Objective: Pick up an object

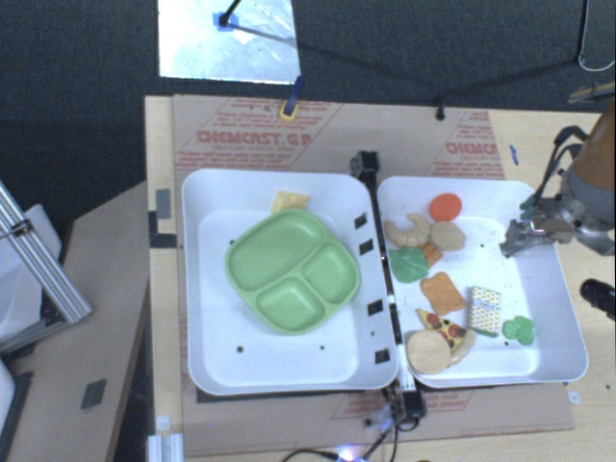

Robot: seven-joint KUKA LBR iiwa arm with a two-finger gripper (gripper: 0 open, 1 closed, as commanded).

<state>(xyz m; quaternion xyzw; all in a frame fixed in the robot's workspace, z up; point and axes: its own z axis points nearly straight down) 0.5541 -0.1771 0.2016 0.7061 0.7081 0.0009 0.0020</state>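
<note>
— Where is the tool (517, 238)?

— Over the right bin (555, 287), near its right wall. I cannot tell its state.

— And the toy food?

— To its left in that bin: a red tomato (446, 206), a croissant (413, 230), an orange toast (442, 292), a pizza slice (443, 326). The green tray (292, 270) lies in the left bin (207, 258).

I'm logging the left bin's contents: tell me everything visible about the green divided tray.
The green divided tray is pale green, looks like moulded plastic, with rounded corners and three shallow compartments: one large, two smaller. It lies flat, right side up, turned at an angle in the middle of the left bin. A small yellow piece sits at its far edge, seemingly touching it.
</note>
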